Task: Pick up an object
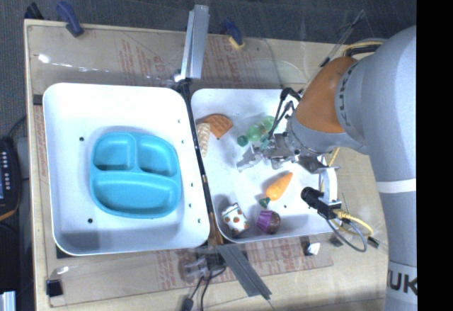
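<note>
Gripper (249, 158) low in the right bin (219, 182) at centre frame, finger state indeterminable; no object lifted yet.

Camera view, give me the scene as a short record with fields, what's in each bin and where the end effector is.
left bin: blue divided tray
right bin: carrot, purple toy, white patterned cup, brown bread piece, cone, green items
end effector: over the right bin, left of the carrot, below the green items
held object: none seen between the fingers
arm: reaches in from the right
</note>
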`<control>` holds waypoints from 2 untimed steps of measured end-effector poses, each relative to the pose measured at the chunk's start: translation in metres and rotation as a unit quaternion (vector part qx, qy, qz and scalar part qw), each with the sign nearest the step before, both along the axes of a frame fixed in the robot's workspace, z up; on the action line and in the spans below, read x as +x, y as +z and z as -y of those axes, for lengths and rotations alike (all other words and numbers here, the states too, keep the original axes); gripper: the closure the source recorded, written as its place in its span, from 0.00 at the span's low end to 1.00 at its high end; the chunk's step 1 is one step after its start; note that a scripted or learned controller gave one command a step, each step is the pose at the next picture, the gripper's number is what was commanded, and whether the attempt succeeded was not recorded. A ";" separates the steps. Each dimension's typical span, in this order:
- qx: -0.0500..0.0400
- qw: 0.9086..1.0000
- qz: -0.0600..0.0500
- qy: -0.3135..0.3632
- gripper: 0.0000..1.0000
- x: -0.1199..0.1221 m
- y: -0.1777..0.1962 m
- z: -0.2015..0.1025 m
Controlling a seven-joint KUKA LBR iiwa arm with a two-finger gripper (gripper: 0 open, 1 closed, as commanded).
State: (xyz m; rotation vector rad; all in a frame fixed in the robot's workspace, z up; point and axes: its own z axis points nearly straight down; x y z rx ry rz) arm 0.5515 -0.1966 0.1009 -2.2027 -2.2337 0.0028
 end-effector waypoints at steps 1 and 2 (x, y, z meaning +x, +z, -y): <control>-0.001 1.000 0.003 -0.003 0.00 -0.064 -0.008 0.001; -0.001 1.000 0.004 0.000 1.00 -0.062 0.002 0.001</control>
